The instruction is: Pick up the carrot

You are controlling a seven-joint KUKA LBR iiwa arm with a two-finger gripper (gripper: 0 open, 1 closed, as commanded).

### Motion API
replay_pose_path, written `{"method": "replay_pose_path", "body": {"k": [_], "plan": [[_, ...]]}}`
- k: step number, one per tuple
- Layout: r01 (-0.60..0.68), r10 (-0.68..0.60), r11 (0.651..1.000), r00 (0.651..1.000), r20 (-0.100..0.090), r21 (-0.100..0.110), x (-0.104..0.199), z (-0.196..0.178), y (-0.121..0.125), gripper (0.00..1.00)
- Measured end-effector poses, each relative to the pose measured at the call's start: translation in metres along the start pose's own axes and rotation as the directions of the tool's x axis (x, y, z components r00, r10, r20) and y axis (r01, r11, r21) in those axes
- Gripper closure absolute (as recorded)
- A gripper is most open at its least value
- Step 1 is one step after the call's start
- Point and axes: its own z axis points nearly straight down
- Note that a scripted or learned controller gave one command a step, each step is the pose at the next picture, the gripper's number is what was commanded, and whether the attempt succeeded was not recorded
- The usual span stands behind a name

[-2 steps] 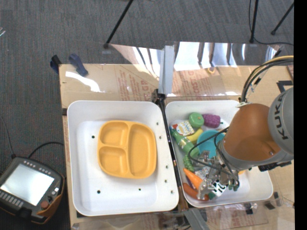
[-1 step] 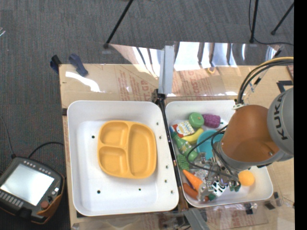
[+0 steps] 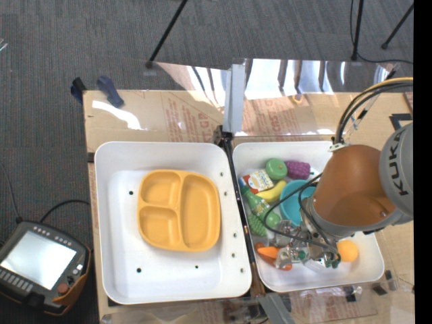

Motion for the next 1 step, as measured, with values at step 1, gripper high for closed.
{"method": "replay_pose_path", "body": {"k": [1], "plan": [[-0.364, 0.364, 0.932, 0.932, 0.0, 0.003, -0.0598, -0.068, -0.0099, 1.0]]}}
